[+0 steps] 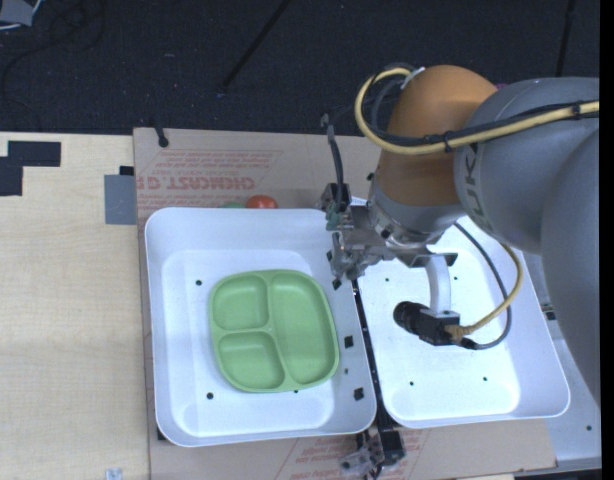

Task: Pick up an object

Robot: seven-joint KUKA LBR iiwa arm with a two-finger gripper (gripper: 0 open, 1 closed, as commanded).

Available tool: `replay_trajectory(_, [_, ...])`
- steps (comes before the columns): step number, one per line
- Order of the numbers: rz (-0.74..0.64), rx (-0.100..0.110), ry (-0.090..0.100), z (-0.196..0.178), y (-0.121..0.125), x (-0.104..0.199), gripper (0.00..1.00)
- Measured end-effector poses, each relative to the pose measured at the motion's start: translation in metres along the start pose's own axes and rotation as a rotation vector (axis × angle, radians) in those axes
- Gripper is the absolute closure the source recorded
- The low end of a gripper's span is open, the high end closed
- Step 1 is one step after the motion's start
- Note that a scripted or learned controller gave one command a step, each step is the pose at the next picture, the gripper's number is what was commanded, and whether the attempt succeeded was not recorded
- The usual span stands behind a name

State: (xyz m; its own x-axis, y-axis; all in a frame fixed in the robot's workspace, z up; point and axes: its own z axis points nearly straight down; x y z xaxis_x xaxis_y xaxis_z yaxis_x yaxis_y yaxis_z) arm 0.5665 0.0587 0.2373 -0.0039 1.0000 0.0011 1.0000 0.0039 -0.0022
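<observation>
Cardboard sheeting is laid over the pale wooden table (57, 298), and on it 2 shallow white bins are set side by side. Nearest, in the left bin (177, 268), a green divided plate (274, 328) with 3 compartments is seen lying flat near the bin's middle. It is judged light, stiff and smooth, likely slippery; its raised outer rim is judged the best hold. Just beyond, over the divider between the bins, the gripper (345, 253) is held; its opening cannot be told. Farther back, a small red object (261, 203) is glimpsed behind the bin.
</observation>
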Motion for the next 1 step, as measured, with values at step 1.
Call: replay_trajectory(1, [0.000,0.000,0.000,-0.0062,0.0068,0.0504,1.00])
